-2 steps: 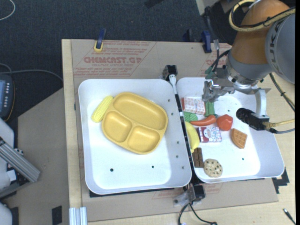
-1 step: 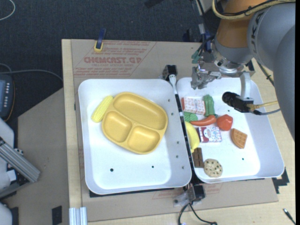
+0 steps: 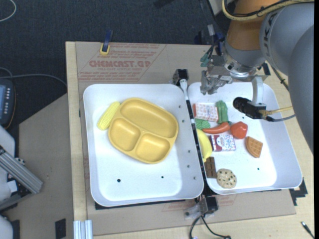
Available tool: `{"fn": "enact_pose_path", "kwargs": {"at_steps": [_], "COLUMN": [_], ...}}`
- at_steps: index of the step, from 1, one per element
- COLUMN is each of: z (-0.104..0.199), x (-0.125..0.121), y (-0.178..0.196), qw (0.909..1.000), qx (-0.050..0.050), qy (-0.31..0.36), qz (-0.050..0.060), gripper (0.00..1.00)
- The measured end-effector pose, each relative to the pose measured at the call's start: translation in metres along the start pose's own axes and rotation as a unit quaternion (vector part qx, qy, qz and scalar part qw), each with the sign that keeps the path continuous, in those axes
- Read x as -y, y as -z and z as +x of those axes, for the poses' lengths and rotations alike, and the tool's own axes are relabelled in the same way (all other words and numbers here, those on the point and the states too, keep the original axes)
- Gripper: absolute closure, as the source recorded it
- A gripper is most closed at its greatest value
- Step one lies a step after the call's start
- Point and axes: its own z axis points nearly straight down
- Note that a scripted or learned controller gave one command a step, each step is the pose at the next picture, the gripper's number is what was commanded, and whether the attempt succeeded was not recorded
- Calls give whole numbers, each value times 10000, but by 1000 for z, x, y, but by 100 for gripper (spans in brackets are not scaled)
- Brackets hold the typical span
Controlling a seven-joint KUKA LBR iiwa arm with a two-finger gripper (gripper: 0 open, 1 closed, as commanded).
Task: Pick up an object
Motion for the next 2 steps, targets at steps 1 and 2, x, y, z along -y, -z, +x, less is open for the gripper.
{"fn": "enact_pose_path", "kwargs": {"at_steps": [1,2], "z": [-5,-3], "x": [11,5], "y": [-6,-5], "qw": [10000,10000], "qx": [-4,1], "qy": [-12,0], "qz": [32,6], "gripper": [100,100]}}
